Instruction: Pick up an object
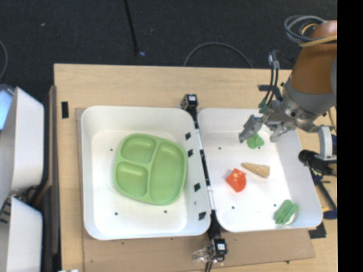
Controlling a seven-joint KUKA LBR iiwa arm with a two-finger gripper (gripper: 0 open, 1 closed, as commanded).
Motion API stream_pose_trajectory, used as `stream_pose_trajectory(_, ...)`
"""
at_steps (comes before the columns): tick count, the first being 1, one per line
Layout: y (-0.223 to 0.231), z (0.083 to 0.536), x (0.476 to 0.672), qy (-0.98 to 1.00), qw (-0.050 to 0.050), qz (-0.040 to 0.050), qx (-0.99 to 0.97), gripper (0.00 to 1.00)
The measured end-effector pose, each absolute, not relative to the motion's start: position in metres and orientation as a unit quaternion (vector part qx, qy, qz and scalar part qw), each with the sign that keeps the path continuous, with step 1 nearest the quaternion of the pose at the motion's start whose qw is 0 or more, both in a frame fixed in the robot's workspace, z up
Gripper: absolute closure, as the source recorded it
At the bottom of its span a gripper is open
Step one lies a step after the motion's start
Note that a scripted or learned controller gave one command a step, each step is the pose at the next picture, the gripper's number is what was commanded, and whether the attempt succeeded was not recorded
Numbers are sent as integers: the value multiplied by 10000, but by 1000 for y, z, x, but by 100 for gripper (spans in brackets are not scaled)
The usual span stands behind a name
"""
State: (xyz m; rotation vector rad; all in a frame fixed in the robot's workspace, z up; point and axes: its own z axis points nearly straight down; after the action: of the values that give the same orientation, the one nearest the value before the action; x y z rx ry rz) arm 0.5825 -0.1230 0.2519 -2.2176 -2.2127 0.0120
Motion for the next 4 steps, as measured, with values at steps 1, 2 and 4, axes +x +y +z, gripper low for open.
stream_pose_trajectory(1,-123,259,585,-7073,-2,-4,-7069,0)
stream_pose_trajectory(2,-119,198,582,-7066,7,14,-7076,0)
stream_pose_trajectory(4,-113,98,581,-7061,5,14,-7082,0)
